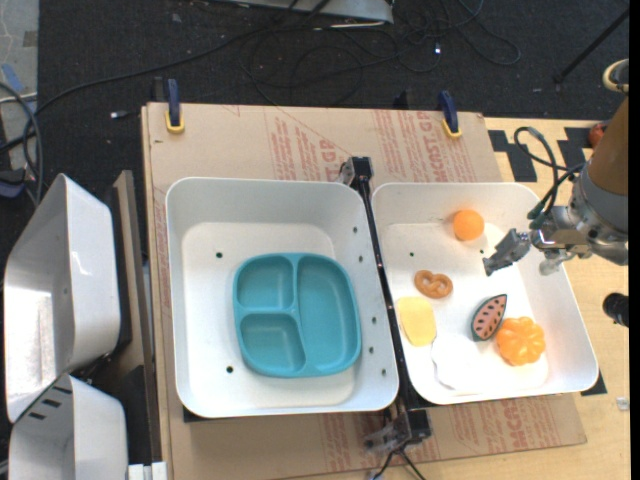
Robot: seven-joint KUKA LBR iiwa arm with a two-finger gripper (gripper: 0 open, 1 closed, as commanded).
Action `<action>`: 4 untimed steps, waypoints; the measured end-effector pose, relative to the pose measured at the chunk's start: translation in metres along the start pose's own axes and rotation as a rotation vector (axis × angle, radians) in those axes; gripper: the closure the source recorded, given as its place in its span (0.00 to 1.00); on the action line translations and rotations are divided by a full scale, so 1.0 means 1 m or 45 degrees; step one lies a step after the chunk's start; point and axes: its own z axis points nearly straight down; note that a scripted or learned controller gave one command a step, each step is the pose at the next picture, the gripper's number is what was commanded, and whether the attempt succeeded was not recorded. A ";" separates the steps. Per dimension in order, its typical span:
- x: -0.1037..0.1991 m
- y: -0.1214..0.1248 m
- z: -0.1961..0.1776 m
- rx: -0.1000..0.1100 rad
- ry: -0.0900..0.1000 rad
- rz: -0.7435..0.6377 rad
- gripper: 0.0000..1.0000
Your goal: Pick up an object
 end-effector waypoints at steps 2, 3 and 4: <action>0.001 0.012 0.042 -0.010 -0.002 -0.003 0.00; -0.003 0.021 0.095 -0.010 -0.002 -0.001 0.00; -0.003 0.020 0.149 -0.009 -0.001 -0.001 0.00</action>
